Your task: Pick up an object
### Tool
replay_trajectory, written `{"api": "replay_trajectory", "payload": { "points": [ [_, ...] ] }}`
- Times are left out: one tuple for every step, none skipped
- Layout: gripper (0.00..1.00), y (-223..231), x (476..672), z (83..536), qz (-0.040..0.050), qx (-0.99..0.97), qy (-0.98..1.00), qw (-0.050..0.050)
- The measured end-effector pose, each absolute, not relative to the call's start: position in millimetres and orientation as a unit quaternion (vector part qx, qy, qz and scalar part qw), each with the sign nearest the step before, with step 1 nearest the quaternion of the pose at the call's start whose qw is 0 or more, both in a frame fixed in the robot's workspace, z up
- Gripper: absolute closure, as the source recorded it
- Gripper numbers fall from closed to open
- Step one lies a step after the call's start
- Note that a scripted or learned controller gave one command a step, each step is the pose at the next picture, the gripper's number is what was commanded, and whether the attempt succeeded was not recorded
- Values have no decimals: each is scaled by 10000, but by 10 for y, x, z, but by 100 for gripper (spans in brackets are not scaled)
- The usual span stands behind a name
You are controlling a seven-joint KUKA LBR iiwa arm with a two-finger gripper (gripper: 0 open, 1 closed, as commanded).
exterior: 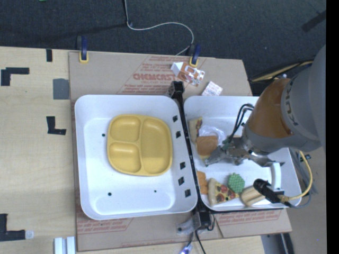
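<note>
Camera view gives us two white bins on the bench (pixel 32 142), and we take the black divider (pixel 183 142) between them as our landmark. Left of it, the left bin (pixel 90 194) holds a yellow sectioned plate (pixel 140 144). Just right of it, in the right bin (pixel 283 202), lie a bread roll (pixel 207 143) under clear wrapping, a pizza slice (pixel 220 191), a green piece (pixel 236 182) and a tan object (pixel 251 196). The claw (pixel 214 157) hangs close beside the roll; whether its fingers are apart or together, we cannot tell. The arm's grey and orange bulk (pixel 275 118) covers much of that bin. Beyond the divider's far end, red printing on the cardboard (pixel 106 78) appears reversed and we cannot read it; small packets (pixel 188 73) lie there.
</note>
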State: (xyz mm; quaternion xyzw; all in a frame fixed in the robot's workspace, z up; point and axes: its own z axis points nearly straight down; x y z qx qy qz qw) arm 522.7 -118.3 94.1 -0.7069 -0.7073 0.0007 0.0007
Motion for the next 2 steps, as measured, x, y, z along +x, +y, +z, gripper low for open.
{"api": "replay_trajectory", "payload": {
  "points": [
    [0, -925, 5289, 1036, 3, -7060, -7082, 12],
    [0, -1046, 5580, 903, 2, -7062, -7080, 4]
  ]
}}
